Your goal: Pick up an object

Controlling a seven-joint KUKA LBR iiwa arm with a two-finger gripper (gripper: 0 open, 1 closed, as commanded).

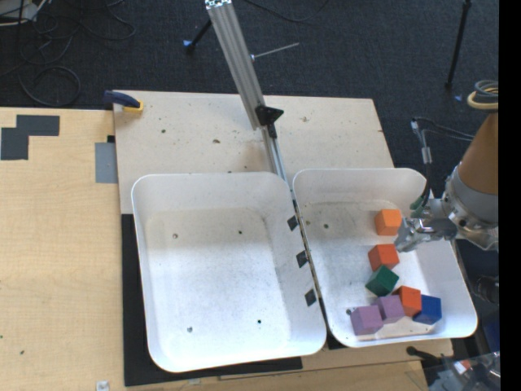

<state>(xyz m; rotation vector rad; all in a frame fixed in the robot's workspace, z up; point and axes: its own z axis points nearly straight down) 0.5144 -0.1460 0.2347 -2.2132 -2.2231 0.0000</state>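
Orange cubes (pixel 388 221) packed close beside the jaws (pixel 409 236), whose opening cannot be told, could be nudged aside rather than gripped in the right bin (pixel 358 182)

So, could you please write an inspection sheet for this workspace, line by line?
Surface: wooden bench with left bin and right bin side by side.
Job's things: in the right bin, orange block, red-orange block, green block, two purple blocks, red block, blue block.
Clutter: blue clamp at the bench's far left corner.
Grippers: gripper beside the orange block, holding nothing visible.
Cables: black cables on the floor.
Surroundings: dark carpet, slanted aluminium bar.
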